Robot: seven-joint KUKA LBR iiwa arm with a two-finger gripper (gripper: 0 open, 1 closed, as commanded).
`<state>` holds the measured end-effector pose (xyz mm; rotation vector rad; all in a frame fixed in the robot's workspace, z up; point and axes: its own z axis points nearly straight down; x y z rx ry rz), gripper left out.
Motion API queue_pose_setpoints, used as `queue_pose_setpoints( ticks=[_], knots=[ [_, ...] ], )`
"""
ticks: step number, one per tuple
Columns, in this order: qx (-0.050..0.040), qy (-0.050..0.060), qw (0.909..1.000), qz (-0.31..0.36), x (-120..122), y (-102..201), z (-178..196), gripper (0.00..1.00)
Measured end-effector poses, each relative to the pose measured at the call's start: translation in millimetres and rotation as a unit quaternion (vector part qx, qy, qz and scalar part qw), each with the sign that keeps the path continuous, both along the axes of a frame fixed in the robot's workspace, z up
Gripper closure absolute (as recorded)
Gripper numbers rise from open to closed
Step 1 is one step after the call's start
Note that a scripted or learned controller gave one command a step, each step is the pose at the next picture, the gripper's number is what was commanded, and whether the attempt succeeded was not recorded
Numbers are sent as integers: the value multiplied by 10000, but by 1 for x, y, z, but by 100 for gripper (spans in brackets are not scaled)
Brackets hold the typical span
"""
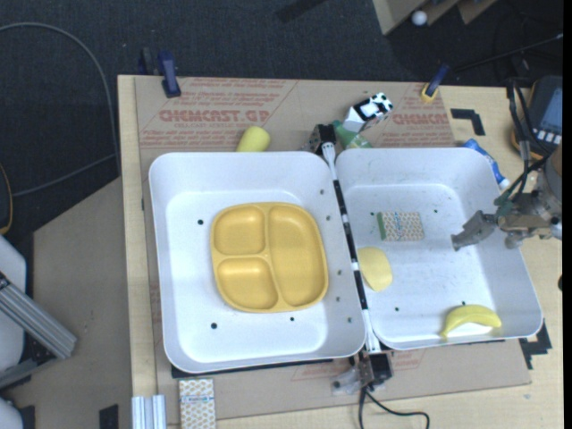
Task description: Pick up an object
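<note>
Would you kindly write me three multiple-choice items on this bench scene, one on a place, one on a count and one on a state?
1. Where is the yellow divided plate?
A. in the left bin
B. in the right bin
C. on the board behind the bins

2. How many compartments does the plate have?
A. two
B. three
C. five

3. How does the gripper stand to the patterned cloth?
A. pressing on it
B. lifting it
C. apart from it, to its right

Answers: 1 A, the plate lies on the left bin floor. 2 B, its ridges mark off three wells. 3 C, bare floor of the right bin shows between them.
</note>
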<state>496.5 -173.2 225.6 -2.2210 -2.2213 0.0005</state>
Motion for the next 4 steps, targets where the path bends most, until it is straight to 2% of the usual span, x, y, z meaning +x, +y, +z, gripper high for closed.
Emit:
queue_pose_setpoints(
  ticks=[1, 2, 3, 4],
  knots=[
    [-1, 1, 10000, 2, 72, -18, -117, 0],
    [1, -47, 10000, 5, 105, 61, -137, 0],
    [-11, -2, 10000, -7, 69, -24, -116, 0],
    [5, -10, 10000, 12, 80, 84, -40, 0]
  ],
)
